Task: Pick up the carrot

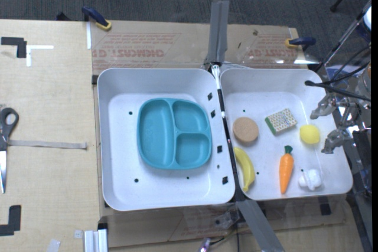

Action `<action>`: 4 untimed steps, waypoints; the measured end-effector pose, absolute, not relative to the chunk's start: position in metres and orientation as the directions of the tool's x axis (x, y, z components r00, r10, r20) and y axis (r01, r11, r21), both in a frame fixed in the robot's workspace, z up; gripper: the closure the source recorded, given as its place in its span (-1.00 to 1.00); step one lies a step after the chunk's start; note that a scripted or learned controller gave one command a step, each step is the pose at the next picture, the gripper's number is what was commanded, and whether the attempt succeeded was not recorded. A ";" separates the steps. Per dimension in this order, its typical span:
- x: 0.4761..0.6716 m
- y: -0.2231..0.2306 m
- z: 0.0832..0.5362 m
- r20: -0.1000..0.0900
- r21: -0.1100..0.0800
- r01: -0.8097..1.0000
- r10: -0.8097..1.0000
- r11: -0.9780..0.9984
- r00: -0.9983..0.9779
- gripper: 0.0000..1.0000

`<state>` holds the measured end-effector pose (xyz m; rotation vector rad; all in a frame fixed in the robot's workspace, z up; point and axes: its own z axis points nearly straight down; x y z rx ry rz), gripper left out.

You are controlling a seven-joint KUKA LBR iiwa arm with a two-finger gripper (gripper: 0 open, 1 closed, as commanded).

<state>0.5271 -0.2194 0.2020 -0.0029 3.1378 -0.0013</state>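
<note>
From the overhead camera, the orange toy carrot with a green leafy top (pixel 286 170) lies in the right shallow white bin (pixel 260 87), toward its near right part, stem pointing away from the camera and tip toward the near rim. A curved yellow plastic banana (pixel 245 169) lies well to its left, a round tan disc like a cookie (pixel 246 130) sits beyond that, a green-and-yellow rectangular sponge (pixel 280 121) lies farther back, a yellow ball-shaped lemon (pixel 309 134) rests just beyond the carrot's top on the right, and a small white lumpy object (pixel 310 179) sits just beside the carrot's right flank.

The left white bin (pixel 112 144) holds a teal divided plastic plate (pixel 175 133).

The metal two-finger gripper (pixel 331 124) hangs at the right bin's right edge, near the lemon and apart from the carrot. Its fingers appear spread with nothing between them, though glare and clutter make that hard to confirm.

The reach is not yet begun. To do it well, the arm should move left and toward the near rim, centre over the carrot's thick upper body, turn the fingers across its narrow width, and descend without nudging the white object.
</note>
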 end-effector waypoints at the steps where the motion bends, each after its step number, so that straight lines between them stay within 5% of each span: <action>1: 0.495 -0.167 0.092 -0.003 0.000 0.177 0.177 0.984 -0.984 -1.00; 2: 0.486 -0.105 0.093 -0.004 0.001 0.205 0.205 0.979 -0.979 -1.00; 4: 0.480 -0.104 0.093 -0.005 0.002 0.484 0.484 0.875 -0.875 -1.00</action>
